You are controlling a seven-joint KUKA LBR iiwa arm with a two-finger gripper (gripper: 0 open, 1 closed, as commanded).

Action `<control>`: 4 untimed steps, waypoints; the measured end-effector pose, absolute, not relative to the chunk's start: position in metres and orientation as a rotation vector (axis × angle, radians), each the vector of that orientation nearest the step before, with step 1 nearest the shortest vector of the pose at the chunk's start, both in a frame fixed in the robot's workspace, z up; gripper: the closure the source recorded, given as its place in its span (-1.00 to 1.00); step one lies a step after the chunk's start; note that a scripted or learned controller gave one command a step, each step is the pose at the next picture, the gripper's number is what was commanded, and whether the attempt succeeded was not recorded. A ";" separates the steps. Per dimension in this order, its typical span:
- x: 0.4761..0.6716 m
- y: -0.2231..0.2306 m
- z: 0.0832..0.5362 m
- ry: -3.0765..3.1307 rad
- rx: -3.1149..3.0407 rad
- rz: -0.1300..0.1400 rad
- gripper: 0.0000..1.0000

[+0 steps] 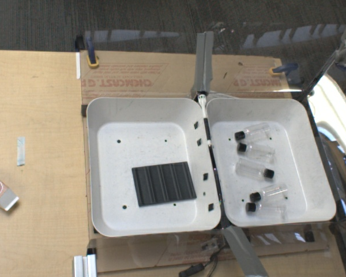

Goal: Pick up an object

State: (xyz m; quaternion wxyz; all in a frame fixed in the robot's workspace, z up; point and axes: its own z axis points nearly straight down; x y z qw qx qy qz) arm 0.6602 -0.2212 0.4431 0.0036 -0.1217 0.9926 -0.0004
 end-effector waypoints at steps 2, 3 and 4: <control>0.660 -0.221 0.443 3.054 -0.705 -0.002 1.00; 0.660 -0.221 0.444 3.014 -0.858 -0.002 1.00; 0.660 -0.221 0.444 2.961 -1.025 -0.003 1.00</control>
